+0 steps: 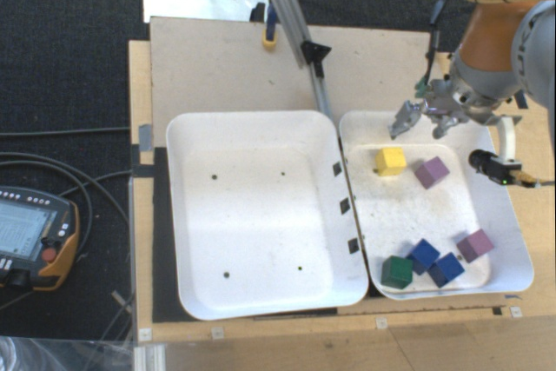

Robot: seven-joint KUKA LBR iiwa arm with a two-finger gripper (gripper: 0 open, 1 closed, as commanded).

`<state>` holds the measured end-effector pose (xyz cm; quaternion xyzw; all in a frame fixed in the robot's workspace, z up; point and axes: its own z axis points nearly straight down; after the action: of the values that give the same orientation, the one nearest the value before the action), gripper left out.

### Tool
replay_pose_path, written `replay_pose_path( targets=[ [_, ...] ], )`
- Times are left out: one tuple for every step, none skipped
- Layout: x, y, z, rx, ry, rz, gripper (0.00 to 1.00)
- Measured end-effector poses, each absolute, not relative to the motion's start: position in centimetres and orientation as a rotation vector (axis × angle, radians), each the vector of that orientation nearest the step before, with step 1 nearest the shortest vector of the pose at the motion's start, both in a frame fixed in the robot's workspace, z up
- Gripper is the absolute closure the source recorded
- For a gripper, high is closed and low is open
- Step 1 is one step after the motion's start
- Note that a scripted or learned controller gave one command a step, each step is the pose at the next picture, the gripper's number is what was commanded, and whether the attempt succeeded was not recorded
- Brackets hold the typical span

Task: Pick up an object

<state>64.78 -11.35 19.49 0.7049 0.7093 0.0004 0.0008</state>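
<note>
I hold the pincer (pixel 422 122), prongs apart and empty, above the yellow cube (pixel 391 161) at right, poised to descend.

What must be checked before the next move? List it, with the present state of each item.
1. Gripper open, nothing between its fingers: ok.
2. Target near: yellow cube lies just below the gripper in the right bin: ok.
3. Space around the target: purple cube sits close on its right, apart from it: ok.
4. Gripper directly over the yellow cube: not ok, it is offset toward the bin's top rim.
5. Height above the bin floor: cannot tell.
</note>
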Motion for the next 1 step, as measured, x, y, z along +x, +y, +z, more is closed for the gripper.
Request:
replay_pose_path(
  targets=[
    [64.22, -10.04, 8.78, 2.218, 2.232, -0.004, 0.0]
  ],
)
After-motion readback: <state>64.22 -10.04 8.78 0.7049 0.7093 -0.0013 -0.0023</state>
